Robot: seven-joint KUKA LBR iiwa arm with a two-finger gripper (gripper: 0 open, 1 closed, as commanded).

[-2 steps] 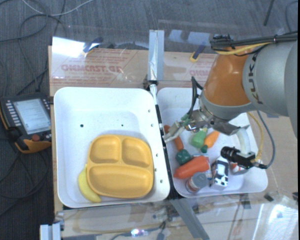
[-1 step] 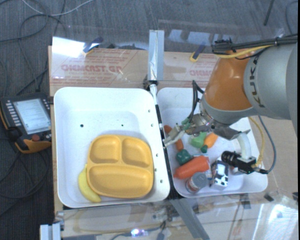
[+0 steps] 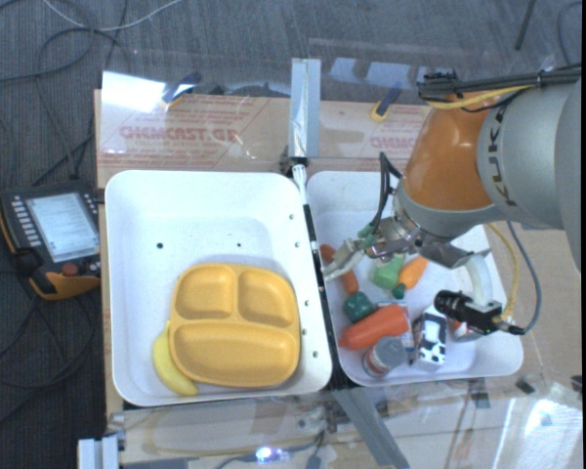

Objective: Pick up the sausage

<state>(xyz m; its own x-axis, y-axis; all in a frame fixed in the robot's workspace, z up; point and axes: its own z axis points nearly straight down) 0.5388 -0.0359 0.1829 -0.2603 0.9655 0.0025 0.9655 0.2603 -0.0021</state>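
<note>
Your sausage [image 3: 374, 326], orange-red, plump and smooth, lying flat and slightly tilted in the right bin [image 3: 347, 198], near its front edge, closer to the left wall

arm [image 3: 527, 154]: cut off by the right edge, covers much of the right bin [image 3: 498, 364]
banana [image 3: 168, 367]: mostly hidden under the yellow tray [image 3: 236, 322]
pincer [image 3: 366, 247]: blurred among the toys, finger state unclear
can [image 3: 383, 357]: label too small to read

Grey carpet [image 3: 225, 27], perhaps, with cables [image 3: 88, 18]
</note>
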